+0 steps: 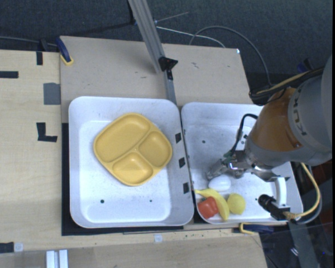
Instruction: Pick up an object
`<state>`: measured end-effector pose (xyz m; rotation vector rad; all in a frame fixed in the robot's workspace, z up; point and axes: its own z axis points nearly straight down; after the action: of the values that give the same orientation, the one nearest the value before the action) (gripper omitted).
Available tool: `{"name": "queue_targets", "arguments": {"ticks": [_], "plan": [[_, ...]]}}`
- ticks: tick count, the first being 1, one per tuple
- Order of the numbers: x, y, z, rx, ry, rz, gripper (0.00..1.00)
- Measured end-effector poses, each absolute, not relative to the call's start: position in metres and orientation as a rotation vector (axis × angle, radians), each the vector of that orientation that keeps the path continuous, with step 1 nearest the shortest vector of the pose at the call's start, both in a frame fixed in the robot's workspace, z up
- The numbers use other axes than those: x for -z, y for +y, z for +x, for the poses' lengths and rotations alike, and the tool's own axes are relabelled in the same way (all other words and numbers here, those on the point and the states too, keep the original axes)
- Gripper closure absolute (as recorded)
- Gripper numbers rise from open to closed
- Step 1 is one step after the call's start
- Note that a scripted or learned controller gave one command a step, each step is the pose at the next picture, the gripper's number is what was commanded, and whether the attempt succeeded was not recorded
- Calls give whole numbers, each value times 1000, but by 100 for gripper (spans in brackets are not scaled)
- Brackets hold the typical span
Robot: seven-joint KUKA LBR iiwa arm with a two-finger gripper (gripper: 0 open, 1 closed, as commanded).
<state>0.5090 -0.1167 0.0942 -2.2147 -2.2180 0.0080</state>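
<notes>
In the right bin [212,121], near its front edge, lie a white egg-shaped object [219,183], a yellow banana [216,199], a red fruit [207,207] and a small yellow round fruit [236,204]. My gripper [228,166] hangs low over the bin, just above and behind the white object, at the end of the grey arm with its orange band [271,128]. Nothing shows between its fingers.
The left bin [84,205] holds a yellow three-compartment plate [133,148], lying tilted. A metal pole [151,32] slants in from the top to the divider between the bins. Cables run along the right bin's right side.
</notes>
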Motion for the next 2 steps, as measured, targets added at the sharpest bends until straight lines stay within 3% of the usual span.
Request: {"name": "queue_targets", "arguments": {"ticks": [1,2], "plan": [[-107,-116,510,-3,-2221,-2215,100],[-152,-116,519,2,-2224,-2221,100]]}}
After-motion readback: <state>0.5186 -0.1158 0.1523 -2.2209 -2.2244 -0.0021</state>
